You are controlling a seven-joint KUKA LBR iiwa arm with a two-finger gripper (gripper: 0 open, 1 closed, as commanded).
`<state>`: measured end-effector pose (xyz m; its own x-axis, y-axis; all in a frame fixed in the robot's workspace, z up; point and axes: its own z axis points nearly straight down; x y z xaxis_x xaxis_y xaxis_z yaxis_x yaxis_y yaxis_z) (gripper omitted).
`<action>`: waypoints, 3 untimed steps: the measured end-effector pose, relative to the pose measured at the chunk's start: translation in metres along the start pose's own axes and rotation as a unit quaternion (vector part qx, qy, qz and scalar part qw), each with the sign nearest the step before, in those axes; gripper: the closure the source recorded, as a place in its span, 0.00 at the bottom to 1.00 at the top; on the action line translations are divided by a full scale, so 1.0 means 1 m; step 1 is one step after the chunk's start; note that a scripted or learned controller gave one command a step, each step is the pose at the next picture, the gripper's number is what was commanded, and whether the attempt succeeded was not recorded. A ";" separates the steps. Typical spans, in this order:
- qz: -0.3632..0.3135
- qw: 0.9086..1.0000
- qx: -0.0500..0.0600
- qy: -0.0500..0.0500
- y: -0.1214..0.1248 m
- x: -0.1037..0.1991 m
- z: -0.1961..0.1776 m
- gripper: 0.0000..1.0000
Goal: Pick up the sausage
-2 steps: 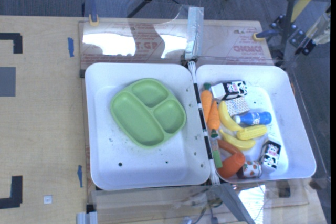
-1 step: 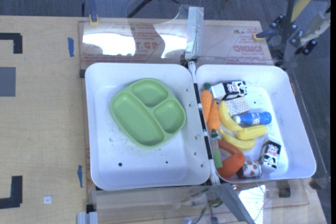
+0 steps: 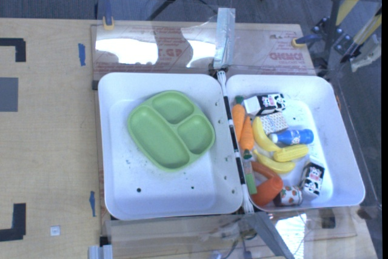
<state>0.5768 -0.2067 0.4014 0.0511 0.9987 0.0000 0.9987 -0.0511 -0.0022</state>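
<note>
Item: sausage point(image 3: 265, 168). Short reddish-orange cylinder, smooth, apparently toy plastic. It lies slantwise low in the right bin point(image 3: 342, 142), near the wall shared with the other bin.

Neighbours: a stubby carrot point(image 3: 270, 190) touches it from below. A yellow banana point(image 3: 290, 154) lies just above it, and a second banana point(image 3: 262, 132) curves higher up. A long carrot point(image 3: 246, 127) runs along the dividing wall. A glossy blue bottle point(image 3: 293, 137) rests across the bananas. Two cow-patterned cartons point(image 3: 270, 103) point(image 3: 313, 179) sit apart.

Further out: the left bin point(image 3: 115, 130) holds a matte green divided plate point(image 3: 171, 129). Both bins stand on a pale wood counter point(image 3: 42, 130).

Hand: whether wide or narrow cannot be told.

Step, as judged: approach not yet begun; sausage untouched.

Next move calls for: a descent over the sausage, closing across its narrow width. The crowding carrot and banana leave little room.
</note>
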 end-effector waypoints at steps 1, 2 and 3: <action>0.000 1.000 0.000 0.000 0.000 0.000 0.000 0.00; -0.041 0.999 -0.001 -0.001 0.003 -0.002 0.000 0.00; -0.042 0.999 -0.001 -0.001 0.003 -0.002 0.000 0.00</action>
<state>0.5793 -0.2091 0.4010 -0.0320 0.9995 -0.0009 0.9995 0.0320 -0.0006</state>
